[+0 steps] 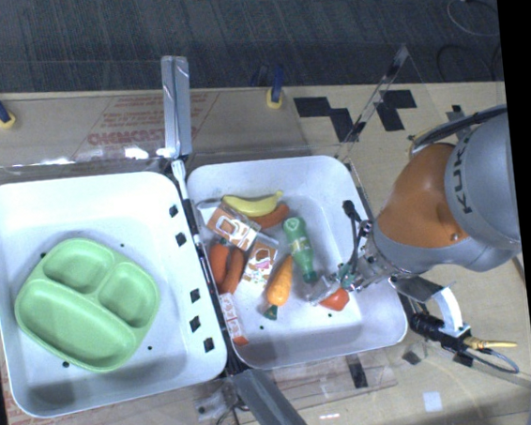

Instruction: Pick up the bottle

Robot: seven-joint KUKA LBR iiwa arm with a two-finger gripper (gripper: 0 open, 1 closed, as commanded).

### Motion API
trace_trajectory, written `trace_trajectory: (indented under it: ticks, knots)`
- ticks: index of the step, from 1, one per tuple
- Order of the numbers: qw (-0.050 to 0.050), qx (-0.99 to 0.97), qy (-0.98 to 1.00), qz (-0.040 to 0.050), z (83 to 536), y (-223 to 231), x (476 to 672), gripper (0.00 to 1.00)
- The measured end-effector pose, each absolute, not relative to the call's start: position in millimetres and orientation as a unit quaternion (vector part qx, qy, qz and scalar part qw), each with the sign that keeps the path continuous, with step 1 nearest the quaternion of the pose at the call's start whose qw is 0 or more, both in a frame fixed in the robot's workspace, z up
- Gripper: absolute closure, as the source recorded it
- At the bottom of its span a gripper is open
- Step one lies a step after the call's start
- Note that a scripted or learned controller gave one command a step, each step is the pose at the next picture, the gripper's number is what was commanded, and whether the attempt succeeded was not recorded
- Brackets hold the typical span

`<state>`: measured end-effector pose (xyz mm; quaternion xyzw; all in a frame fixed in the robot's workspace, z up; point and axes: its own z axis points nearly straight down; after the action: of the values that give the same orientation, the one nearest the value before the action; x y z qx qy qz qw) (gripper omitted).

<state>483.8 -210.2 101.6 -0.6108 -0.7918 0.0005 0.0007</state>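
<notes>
Two bins: left bin (18, 374) has a green divided tray (86, 301); right bin (381, 322) has all the clutter, both sitting on the surface (235, 101).
Bottle: green bottle (300, 246) lies on its side near the middle of the right bin, cap end pointing toward the far wall, lower end down by the end effector.
Neighbours: carrot-ish orange piece (280, 285) is right beside the bottle on its left, banana (252, 203) just past the cap end, a small carton (232, 229) and another orange veggie (228, 263) further left, something red (334, 299) near the bottle's lower end.
End effector: end effector (348, 278) is down in the right bin by the bottle's lower end; honestly I can't tell how wide it's spread or whether anything's in it, too small and dark.
Risk 1: it's at the very end of the bottle, so I'd guess a pinch there slips or tips the thing out.
Risk 2: the red piece is so near that it could get grabbed instead.
Risk 3: round bottle lying flat probably rolls into the carrot if nudged.
Risk 4: the bin wall is close on the arm's side, so wrist clearance looks tight.
</notes>
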Motion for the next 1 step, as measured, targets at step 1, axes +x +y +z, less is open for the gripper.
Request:
trace_trajectory:
  ticks: [1]
  knots:
    - [0.000,-0.608,-0.794,0.0009,111.4,-209.7,484.4,1.00]
